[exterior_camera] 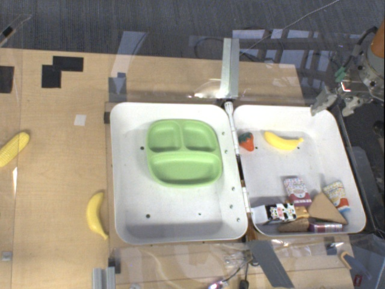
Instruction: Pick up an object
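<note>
Evidently no pick had begun: we found the two-finger gripper (335, 101) spread open and holding nothing above the far right corner of the right-hand shallow white bin (325, 167), the small yellow plastic banana (283, 141) lying untouched within.

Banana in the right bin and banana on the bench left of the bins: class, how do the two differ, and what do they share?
1. The bin banana lies inside the right bin; the bench banana lies on the wooden bench, outside both bins.
2. The bin banana runs across the view, tips curving up; the bench banana runs top to bottom.
3. The bin banana lies beside a strawberry; the bench banana lies alone.

Shared: both are yellow and curved.
</note>
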{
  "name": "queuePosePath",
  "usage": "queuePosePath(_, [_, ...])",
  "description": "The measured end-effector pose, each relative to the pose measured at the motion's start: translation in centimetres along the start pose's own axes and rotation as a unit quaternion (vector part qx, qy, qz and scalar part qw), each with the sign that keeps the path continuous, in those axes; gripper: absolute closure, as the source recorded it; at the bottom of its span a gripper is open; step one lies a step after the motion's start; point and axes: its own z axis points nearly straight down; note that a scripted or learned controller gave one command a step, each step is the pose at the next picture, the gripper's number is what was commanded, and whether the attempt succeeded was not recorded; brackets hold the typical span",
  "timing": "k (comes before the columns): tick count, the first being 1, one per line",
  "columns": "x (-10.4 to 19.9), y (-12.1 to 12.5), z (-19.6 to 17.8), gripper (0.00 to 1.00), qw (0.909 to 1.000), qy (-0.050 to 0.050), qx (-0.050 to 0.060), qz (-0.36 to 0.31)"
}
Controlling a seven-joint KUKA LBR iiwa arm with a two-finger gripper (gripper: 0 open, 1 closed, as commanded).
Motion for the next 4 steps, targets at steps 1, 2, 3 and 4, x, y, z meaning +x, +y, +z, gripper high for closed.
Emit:
queuePosePath(1, [-0.1,1.9,13.6,0.00,0.9980,0.000,0.000,-0.063])
queuePosePath(2, [6.6,2.0,17.5,0.00,0.9930,0.000,-0.005,-0.118])
queuePosePath(3, [6.8,2.2,16.3,1.00,0.9928,0.000,-0.008,-0.119])
queuePosePath(4, [6.7,3.3,11.7,1.00,0.9859,-0.001,-0.003,-0.167])
